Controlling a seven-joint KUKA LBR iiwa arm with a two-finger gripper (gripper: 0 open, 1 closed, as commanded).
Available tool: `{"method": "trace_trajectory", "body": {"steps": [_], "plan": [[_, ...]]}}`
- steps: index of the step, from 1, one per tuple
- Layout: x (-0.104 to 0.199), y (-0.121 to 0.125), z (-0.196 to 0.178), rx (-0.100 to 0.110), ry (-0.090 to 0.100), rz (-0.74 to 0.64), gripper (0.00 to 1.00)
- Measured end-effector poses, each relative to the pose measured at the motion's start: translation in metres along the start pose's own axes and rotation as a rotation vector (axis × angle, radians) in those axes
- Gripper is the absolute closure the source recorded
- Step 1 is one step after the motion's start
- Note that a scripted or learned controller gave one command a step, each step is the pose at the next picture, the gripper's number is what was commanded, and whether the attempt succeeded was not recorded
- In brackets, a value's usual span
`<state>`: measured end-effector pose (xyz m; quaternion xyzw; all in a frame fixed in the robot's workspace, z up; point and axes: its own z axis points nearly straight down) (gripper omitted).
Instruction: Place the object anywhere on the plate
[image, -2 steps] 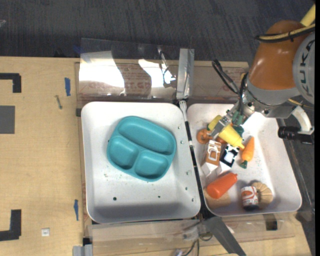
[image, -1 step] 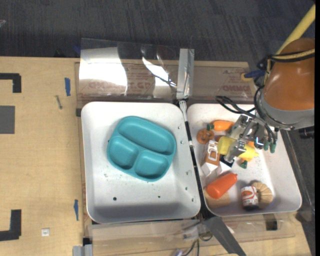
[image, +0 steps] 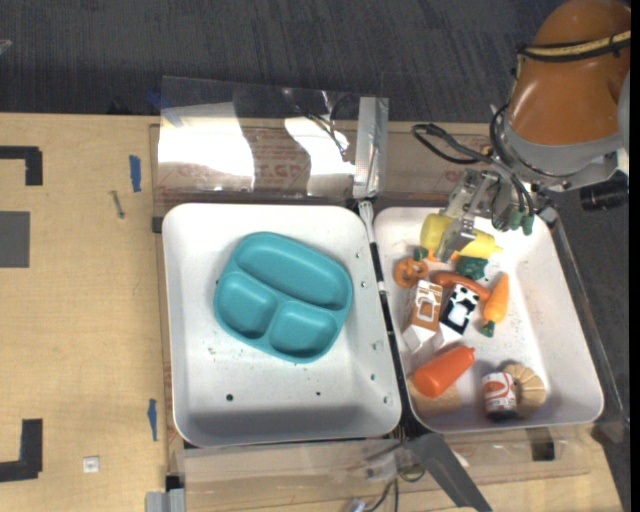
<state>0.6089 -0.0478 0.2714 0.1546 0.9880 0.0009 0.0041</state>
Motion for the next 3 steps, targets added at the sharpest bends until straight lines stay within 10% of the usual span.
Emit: {"method": "trace_trajectory", "body": {"steps": [1,2,3], "plan": [[0.025,-0.083,0.049,0.005,0.008,-0.060,1.00],[0.010,-0.018,0.088,0.000,0.009,-0.100,1.00],[-0.025,-0.038,-0.045,0.001,-0.007,-0.331,1.00]]}}
